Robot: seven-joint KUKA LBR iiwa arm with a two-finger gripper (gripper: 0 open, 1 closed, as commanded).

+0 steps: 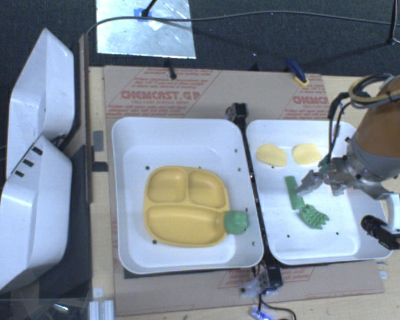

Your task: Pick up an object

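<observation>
found the gripper (315,181) low in the right bin (337,240), just beside the upper end of the green toy (304,204), probably lined up to take it by the stem. could not tell whether clenched or released. noted two yellow pieces (272,155) near the far wall, and a yellow plate (185,205) in the left bin (130,179), well apart.
</observation>
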